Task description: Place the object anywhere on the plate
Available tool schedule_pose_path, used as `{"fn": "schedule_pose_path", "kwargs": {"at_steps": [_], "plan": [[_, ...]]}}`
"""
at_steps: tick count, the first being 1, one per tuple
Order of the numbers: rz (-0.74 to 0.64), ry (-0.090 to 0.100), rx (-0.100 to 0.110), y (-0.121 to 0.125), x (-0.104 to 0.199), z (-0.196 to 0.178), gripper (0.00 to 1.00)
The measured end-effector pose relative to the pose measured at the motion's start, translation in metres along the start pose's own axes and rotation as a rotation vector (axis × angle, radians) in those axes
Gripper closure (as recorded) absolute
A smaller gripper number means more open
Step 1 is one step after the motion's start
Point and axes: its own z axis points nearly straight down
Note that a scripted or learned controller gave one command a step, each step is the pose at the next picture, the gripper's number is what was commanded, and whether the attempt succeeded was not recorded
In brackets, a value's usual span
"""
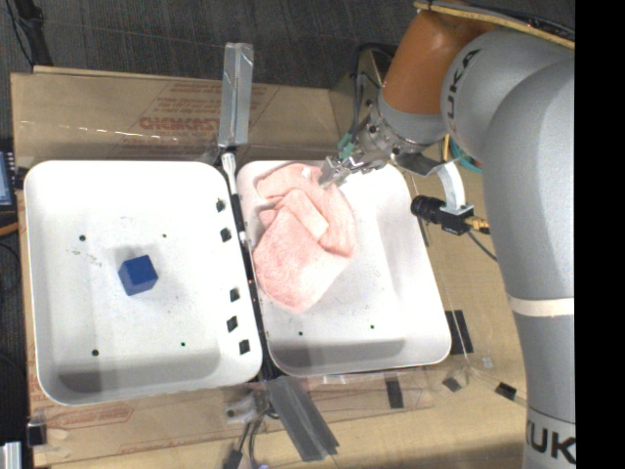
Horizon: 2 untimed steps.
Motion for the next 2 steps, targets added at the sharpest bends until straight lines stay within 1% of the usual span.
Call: {"fn": "schedule_pose_path", "kwargs": {"at_steps": [1,2], "plan": [[-0.005,0.001,0.001,0.0,0.0,-0.035,1.0],[-0.41,0.002,0.004,0.005,0.054,-0.027,1.0]]}}
